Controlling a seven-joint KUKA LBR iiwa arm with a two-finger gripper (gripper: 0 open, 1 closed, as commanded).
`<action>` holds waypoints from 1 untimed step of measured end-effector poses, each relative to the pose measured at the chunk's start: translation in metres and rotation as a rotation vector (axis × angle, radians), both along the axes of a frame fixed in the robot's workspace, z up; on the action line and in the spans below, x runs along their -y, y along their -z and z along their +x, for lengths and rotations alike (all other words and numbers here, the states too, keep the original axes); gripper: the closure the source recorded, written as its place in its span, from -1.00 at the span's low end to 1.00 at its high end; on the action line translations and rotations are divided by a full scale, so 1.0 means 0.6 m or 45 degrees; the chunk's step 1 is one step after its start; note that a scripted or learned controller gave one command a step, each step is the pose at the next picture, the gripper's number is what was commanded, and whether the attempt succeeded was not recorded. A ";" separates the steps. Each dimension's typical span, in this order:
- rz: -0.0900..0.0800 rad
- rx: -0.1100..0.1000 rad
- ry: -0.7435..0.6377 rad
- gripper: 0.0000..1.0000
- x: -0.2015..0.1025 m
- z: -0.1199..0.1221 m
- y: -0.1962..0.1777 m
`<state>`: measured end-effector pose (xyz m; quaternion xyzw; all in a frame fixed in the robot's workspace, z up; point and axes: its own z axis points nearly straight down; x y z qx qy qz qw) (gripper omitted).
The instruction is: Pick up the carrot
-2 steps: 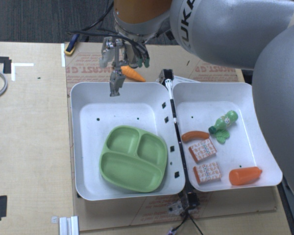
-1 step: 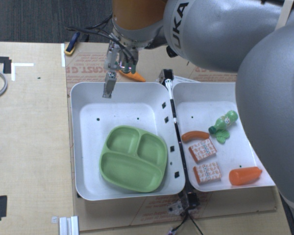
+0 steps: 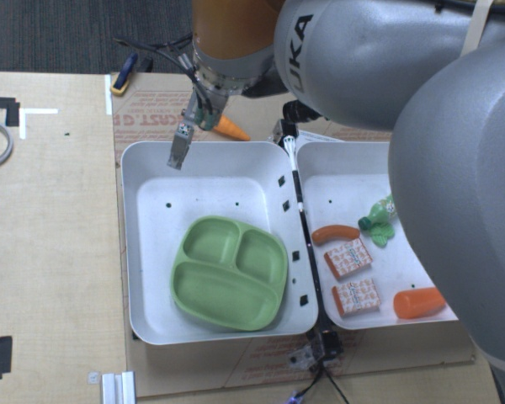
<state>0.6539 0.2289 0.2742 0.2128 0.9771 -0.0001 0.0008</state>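
Gripper: the gripper [image 3: 204, 118] hangs over the far rim of the left bin [image 3: 143, 251], at about 12 o'clock from the green plate; one finger [image 3: 179, 148] points down toward 7 o'clock.
Grip state: the fingers are shut on the carrot, whose orange body sticks out from between them toward 4 o'clock.
Carrot: the carrot [image 3: 231, 128] is held above the bench just behind the left bin's back wall, its green end buried in the gripper.
Left bin contents: a green divided plate [image 3: 230, 273] lies flat at the bin's 5 o'clock.
Right bin contents: the right bin [image 3: 337, 194] holds a sausage [image 3: 335, 233], two red-and-white cracker packs [image 3: 350, 276], a green leafy toy [image 3: 379, 220] and an orange cup [image 3: 419, 303].
Hidden: the arm [image 3: 387, 49] covers the right bin's far right part; the second finger is hard to make out.
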 end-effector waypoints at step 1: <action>0.000 0.002 0.395 -1.00 0.000 -0.002 -0.031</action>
